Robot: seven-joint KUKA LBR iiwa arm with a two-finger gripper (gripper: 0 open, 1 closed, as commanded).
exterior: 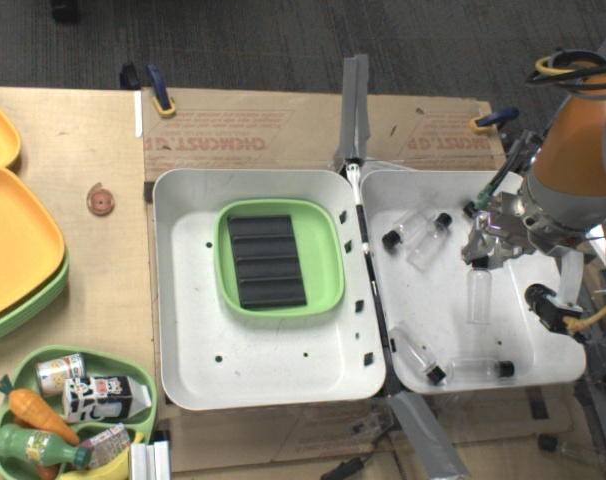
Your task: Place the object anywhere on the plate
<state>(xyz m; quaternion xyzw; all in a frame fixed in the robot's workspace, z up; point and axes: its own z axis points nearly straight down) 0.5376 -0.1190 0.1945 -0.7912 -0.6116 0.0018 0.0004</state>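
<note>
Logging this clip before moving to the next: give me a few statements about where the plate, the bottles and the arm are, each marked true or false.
1. The green plate sits in the left bin. True.
2. Clear bottles with black caps lie in the right bin. True.
3. A bottle already rests on the plate. False: the plate bears only a dark ribbed block.
4. The end effector is above the left bin. False: it is above the right bin.
5. Orange plates are stacked on the bench left of the bins. True.
</note>
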